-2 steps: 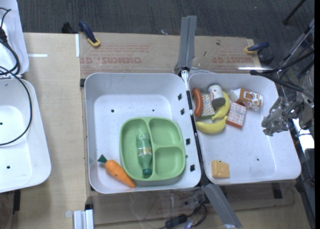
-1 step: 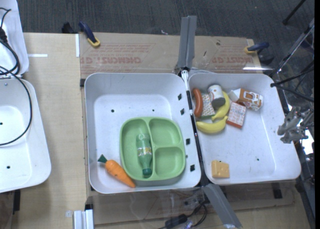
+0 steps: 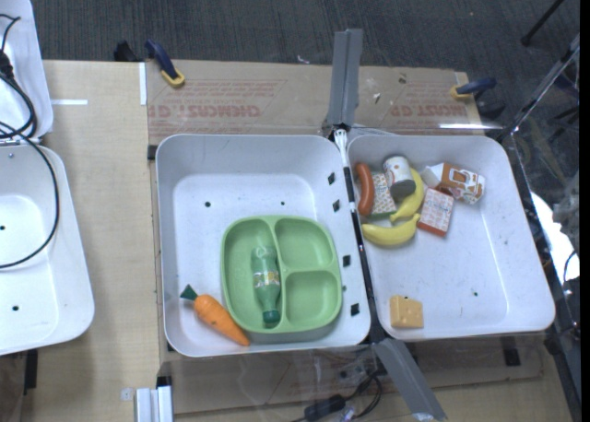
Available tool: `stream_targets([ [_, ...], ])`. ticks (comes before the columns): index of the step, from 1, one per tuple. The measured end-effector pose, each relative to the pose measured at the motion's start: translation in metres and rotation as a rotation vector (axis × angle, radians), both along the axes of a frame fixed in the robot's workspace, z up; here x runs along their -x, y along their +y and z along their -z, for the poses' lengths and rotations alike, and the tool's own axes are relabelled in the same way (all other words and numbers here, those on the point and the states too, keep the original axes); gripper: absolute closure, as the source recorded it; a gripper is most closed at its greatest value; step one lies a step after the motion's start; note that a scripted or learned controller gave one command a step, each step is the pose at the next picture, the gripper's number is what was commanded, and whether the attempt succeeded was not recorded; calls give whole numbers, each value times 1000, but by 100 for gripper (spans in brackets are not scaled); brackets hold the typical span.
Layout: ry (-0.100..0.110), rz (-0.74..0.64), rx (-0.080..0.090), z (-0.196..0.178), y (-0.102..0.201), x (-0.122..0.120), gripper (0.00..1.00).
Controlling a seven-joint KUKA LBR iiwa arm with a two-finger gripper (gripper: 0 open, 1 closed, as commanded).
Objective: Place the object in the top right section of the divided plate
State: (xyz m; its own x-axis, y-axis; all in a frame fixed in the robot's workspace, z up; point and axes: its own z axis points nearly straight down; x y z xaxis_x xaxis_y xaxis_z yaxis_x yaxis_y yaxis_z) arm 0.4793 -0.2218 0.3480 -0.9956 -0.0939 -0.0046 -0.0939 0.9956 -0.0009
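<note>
Green divided plate sits toward 5 o'clock in the left bin. A small clear bottle lies lengthwise in its long left section, label too blurred to read. An orange carrot touches the plate's rim at 8 o'clock. In the right bin, a banana, red sausage, can and two small cartons crowd at 11 o'clock, partly overlapping. A yellow block lies at 7 o'clock.

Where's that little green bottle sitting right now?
The bottle lies in the long left section of the green divided plate, in the left bin, with the toy carrot just outside the plate's lower left edge.
</note>
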Motion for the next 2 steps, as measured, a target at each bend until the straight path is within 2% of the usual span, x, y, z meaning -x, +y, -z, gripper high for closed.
stream_targets([
  [1,2,-149,-1,69,1,-9,100],
  [2,0,-124,0,-30,27,-26,100],
])
